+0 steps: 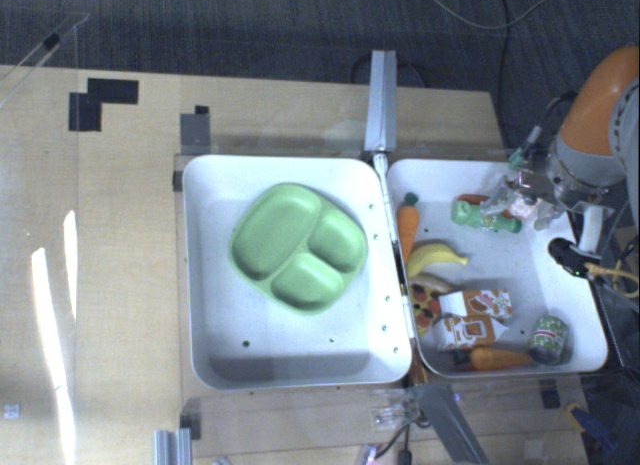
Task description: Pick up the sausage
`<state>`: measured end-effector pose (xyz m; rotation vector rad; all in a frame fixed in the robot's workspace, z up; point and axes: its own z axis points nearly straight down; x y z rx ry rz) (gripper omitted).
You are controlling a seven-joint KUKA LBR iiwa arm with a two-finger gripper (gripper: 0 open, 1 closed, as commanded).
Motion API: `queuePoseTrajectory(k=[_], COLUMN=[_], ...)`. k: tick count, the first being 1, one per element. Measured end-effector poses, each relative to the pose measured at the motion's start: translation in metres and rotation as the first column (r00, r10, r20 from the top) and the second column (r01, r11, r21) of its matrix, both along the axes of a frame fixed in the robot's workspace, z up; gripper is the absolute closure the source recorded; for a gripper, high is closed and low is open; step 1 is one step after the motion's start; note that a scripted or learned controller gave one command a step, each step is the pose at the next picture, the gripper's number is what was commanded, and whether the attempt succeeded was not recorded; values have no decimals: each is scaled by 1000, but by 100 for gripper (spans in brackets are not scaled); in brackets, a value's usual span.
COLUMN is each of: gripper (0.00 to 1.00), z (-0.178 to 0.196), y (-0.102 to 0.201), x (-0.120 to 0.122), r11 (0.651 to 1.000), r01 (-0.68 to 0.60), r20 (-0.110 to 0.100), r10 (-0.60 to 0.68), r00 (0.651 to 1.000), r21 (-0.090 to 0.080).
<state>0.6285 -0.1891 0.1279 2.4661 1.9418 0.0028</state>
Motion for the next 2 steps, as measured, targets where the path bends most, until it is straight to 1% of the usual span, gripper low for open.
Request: queuePoseTrajectory(k=[1, 2], gripper=[0, 0], z=[-41, -41], y=[25, 15], x=[-77, -35], r11=[995, 996], r01=[-103, 94], r20=[6, 6], r10=[103, -94], r00=[995, 996], r21=[-1, 0])
